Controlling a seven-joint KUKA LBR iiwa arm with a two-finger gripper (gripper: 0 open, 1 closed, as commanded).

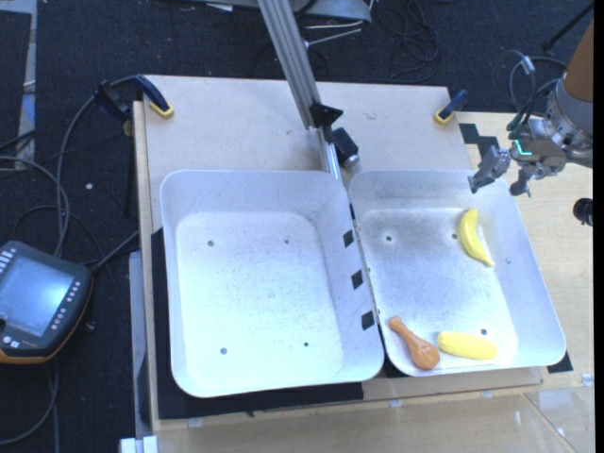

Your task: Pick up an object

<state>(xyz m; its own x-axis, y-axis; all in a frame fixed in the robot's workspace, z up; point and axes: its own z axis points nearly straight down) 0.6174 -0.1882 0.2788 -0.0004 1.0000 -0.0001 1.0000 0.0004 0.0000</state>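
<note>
A: The right bin (528, 253) held everything: a banana (473, 237) far right, a corn cob (467, 346) and an orange spoon (416, 344) at its near edge.

B: And the gripper (504, 176)?

A: Open, empty, above the bin's far-right rim. Descending there, it risked hitting the wall, or skidding off the curved banana.

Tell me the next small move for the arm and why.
Probably lower the tool toward the banana just below it in the right bin. The tool sits at the bin's far right corner, open and holding nothing, and that banana lies nearest, apart from the others.
</note>
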